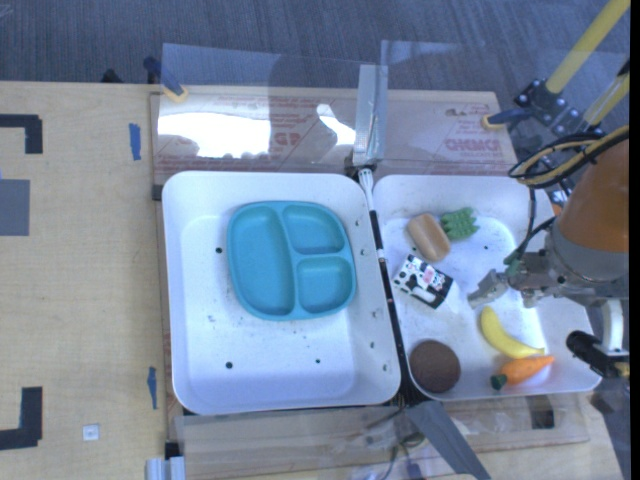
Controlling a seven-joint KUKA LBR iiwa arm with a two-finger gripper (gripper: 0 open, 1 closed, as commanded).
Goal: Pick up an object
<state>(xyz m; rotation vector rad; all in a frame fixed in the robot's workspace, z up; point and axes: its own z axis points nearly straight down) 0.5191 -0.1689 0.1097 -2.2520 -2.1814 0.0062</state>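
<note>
a light wooden bench [70,298] on a grey carpeted floor, seen from above at a slant. two shallow white bins sit side by side on it, with clear plastic sheets standing behind them.

the left bin [200,368] holds a teal divided plate [292,259] with three compartments, lying flat near the bin's middle.

the right bin [500,196] holds several small things. the arm [600,218], grey with an orange band, reaches in from the right, and its gripper [500,286] hangs over the bin's right half, just above the banana [507,336]. whether its fingers are spread or closed cannot be told from this view, and nothing is seen between them.

the banana is yellow and lies just below the gripper, its long axis running from upper left to lower right, curving toward the bin's near right corner. just below it lies an orange carrot [524,369] with a green tip, pointing left to right. a brown round object [435,365] sits at the near left corner. farther back are a tan bread roll [429,236], a green leafy toy [461,223] beside it, and a black and white carton [422,281] near the divider.
</note>
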